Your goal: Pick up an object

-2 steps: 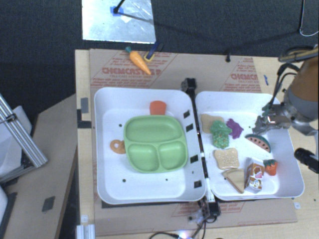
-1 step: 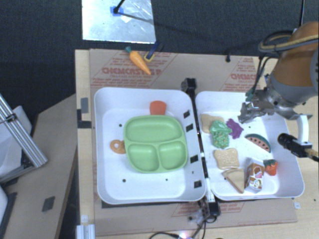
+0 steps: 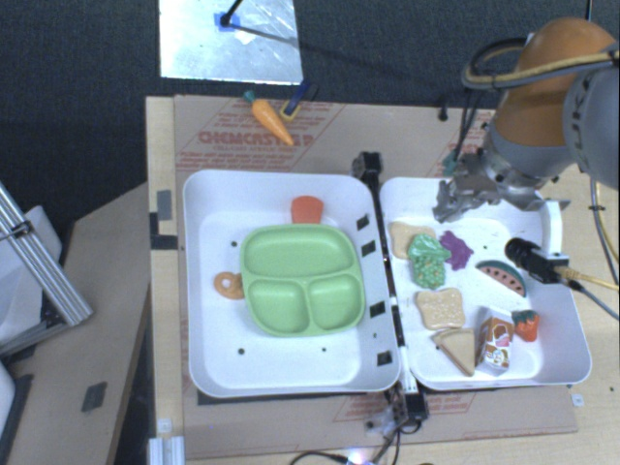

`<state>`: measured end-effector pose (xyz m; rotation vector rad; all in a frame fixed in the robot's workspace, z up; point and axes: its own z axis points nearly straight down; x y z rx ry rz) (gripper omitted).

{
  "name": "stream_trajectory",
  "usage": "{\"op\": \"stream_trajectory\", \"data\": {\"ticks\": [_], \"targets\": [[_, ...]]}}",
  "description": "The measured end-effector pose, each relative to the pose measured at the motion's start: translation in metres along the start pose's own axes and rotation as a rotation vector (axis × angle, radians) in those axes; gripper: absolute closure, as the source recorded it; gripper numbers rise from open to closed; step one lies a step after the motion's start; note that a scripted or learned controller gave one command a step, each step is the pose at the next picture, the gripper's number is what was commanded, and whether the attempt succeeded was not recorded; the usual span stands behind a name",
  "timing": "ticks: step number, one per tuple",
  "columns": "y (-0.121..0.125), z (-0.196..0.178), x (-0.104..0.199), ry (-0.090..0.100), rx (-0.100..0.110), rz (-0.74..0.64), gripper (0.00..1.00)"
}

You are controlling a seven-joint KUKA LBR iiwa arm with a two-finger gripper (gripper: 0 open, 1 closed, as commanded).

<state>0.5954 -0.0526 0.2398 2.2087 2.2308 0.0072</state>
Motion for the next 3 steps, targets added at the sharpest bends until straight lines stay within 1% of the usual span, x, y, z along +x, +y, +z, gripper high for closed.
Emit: {"op": "stream_trajectory", "data": {"ticks": [1,2,3], "targets": [[0.032,0.014,0.035,-0.001,0.001,0.001,1.00],[0.015,0.022,0.035,-0.002,0.006,0.009,1.00],[0.019,0.025,0.029,-0.002,0.003,0.010,1.00]]}}
